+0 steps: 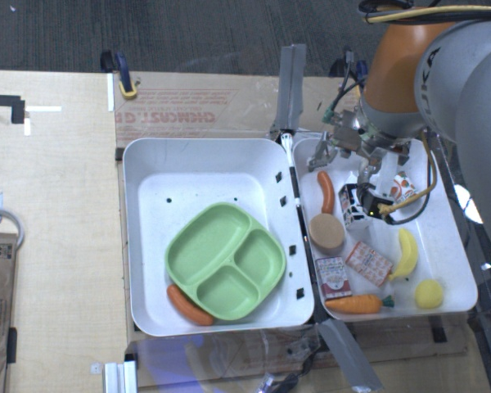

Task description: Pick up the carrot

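Carrot lies flat along near wall of right bin, green tip twd lemon, just beside a small red-white packet. Banana a bit further back. Gripper hovers over far end of same bin, near top of sausage, well apart from carrot; can't tell if open or closed, no item seen in it. Step, imo: approach, no grasp yet. Next move needs travel to near wall, descent over carrot mid-body, jaws across its short axis. Risk: wall + packet crowd it
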Robot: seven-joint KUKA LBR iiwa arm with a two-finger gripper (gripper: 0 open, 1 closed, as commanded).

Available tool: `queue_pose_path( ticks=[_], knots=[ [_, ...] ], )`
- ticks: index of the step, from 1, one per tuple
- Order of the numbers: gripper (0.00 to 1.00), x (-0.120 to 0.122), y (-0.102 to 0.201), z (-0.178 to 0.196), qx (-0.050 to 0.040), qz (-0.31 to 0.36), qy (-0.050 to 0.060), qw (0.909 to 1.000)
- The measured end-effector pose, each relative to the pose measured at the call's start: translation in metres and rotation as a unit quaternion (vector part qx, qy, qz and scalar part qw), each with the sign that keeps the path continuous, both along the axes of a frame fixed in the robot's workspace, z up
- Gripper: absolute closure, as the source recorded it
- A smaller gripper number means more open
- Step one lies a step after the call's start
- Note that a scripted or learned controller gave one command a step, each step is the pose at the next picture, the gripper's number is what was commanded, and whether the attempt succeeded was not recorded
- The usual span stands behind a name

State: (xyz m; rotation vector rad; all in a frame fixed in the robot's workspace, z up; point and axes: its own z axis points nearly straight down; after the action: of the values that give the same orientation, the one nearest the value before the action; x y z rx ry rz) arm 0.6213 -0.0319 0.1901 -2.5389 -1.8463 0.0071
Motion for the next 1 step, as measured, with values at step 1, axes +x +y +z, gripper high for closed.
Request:
queue_pose_path(
  ticks=[1],
  knots=[
    [0.00, -0.0579, -0.0391, 0.0007, 0.0003, -0.046, 0.000, 0.9990]
  ],
)
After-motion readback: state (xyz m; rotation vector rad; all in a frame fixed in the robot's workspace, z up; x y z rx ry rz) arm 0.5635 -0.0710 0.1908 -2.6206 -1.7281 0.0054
